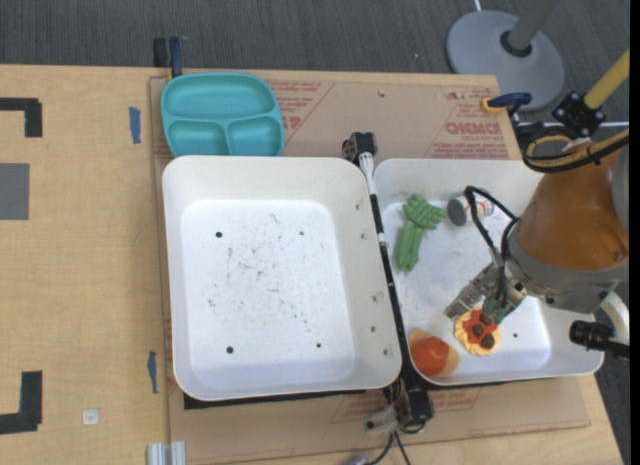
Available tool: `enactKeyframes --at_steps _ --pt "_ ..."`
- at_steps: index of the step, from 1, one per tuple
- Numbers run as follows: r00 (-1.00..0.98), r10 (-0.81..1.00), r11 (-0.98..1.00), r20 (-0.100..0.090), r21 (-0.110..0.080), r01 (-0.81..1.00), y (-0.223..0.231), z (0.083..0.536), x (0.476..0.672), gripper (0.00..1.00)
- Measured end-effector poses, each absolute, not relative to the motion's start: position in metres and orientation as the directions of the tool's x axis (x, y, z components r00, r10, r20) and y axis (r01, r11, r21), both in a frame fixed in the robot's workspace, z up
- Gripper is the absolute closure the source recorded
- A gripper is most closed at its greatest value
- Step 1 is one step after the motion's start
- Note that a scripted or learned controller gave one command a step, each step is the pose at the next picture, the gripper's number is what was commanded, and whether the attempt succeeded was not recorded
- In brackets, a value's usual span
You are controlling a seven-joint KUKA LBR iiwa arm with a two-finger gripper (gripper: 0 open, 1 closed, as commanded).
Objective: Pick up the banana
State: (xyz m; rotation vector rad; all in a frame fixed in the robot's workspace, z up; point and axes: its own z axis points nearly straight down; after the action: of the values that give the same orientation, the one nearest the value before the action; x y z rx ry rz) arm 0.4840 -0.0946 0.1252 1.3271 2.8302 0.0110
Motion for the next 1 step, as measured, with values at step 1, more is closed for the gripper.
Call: enactKeyframes --at_steps 1 --pt "-0.435 0.9 0.435 0.002 0.001 0.9 -0.0987 0.0856 0.4797 1.0"
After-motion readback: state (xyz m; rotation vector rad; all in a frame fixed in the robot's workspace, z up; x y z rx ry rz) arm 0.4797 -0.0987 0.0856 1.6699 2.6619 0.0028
